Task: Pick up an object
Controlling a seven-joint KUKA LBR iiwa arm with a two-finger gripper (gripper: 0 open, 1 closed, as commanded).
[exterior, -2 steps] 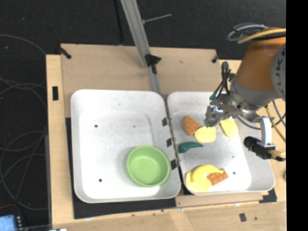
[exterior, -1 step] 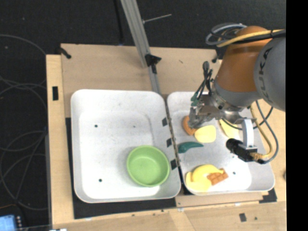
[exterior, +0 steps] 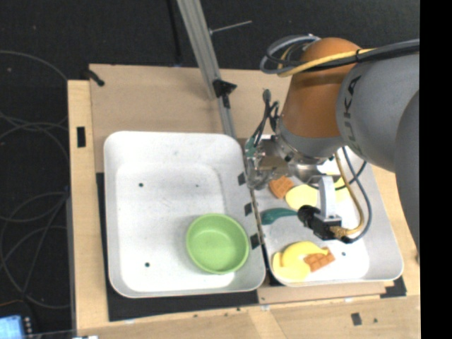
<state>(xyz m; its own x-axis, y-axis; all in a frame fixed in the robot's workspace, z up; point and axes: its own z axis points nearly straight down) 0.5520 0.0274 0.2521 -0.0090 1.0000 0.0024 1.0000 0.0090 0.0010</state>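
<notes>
Objects to pick: a small cluster lies in the right bin (exterior: 385,263), under and just in front of the arm's wrist.
Orange waffle piece, upper (exterior: 280,187): sits near the bin's left wall, partly tucked under the gripper's metal body.
Teal utensil (exterior: 277,216): lies flat just below that orange piece, its handle pointing toward the divider between the bins.
Pale yellow piece, upper (exterior: 304,193): lies to the right of the upper orange piece, half hidden by the wrist hardware.
Yellow round piece (exterior: 293,258): rests near the bin's front edge, with a second small orange waffle piece (exterior: 318,260) lying on its right side.
Gripper (exterior: 263,169): lowered over the left part of the right bin, close to the upper orange piece; from where I stand the fingers are buried under the wrist and cabling, so whether they are apart, together or on anything I cannot tell.
Black fitting (exterior: 319,221): hangs off the wrist over the middle of the bin, with cables looping beside it.
Arm (exterior: 318,97): the orange band and grey link fill the upper right, covering the far part of the right bin.
Left bin (exterior: 162,161): holds a green bowl (exterior: 217,242), upright, at its front right corner, near the divider.
Bench (exterior: 141,90): tan board under both bins, with a slanted metal pole (exterior: 201,41) rising from behind them.
</notes>
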